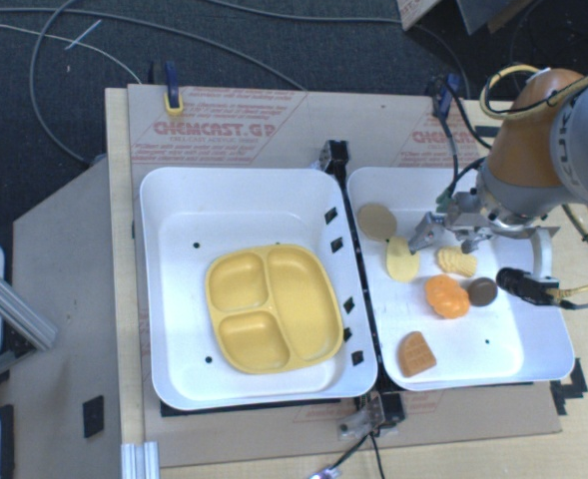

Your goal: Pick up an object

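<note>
My tool (455,230) hangs low in the right bin (548,352), its fingers spread and holding nothing, poised just above the ridged yellow piece (457,261) that lies near the bin's middle. That piece looks to me like the natural target, though it sits crowded: the pale yellow slice (402,259) is just to its left, the orange ball (447,297) just below it, and a small brown round (483,291) touches or nearly touches the ball. The tan disc (376,220) and the brown wedge (416,353) lie farther off, each with more room around it. The left bin (164,267) carries only the yellow divided tray (272,307). To do this well, I would centre the spread fingers across the ridged piece's narrow side, come straight down so that neither finger lands on the slice or the ball, and close only once both fingers flank it (a skewed approach would likely just push it aside). Then I would lift slowly and check that it is truly pinched.
</note>
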Robot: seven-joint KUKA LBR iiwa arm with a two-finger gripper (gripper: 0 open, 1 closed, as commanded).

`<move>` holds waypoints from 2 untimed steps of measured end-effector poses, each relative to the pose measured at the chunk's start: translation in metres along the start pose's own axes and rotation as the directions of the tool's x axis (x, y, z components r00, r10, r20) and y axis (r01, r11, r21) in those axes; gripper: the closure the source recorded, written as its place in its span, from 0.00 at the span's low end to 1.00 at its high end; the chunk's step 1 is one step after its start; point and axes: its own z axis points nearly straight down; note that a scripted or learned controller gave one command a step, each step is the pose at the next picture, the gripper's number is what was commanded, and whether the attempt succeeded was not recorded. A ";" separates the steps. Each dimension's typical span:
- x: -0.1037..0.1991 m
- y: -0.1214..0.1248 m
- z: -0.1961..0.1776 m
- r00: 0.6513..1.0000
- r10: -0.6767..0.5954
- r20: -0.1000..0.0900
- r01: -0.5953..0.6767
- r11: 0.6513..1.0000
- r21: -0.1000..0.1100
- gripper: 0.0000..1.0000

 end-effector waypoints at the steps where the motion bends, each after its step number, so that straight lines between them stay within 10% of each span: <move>1: 0.000 0.001 -0.014 1.000 0.000 0.001 0.000 1.000 -0.005 1.00; 2: -0.003 -0.006 -0.061 1.000 0.001 0.002 -0.001 1.000 -0.008 1.00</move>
